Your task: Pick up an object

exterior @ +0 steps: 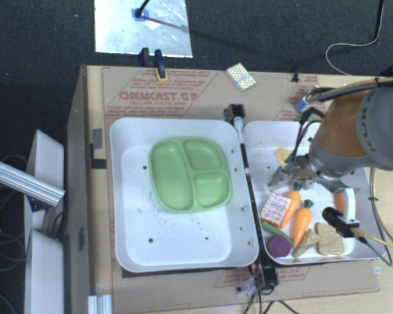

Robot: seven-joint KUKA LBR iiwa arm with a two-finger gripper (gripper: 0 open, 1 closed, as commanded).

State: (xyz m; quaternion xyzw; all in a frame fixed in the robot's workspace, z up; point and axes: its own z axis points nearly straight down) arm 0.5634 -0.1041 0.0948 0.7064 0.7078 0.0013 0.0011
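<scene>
My gripper (287, 177) hangs low over the middle of the right bin (265, 139), with the arm reaching in from the right. Just below it lie a small orange piece (293, 200) and a red-and-white box (275, 209). A carrot (302, 222) lies to the right of the box. A purple round item (280, 245), a green bean (272, 229) and pieces of bread (330, 242) sit along the bin's front edge. A yellow item (283, 155) lies just behind the gripper. Nothing shows between the gripper's tips.
The left bin (128, 175) holds a green divided plate (190, 174). A black divider with a clamp (236, 114) runs between the bins. A small patterned block (240, 76) lies on the cardboard behind the bins.
</scene>
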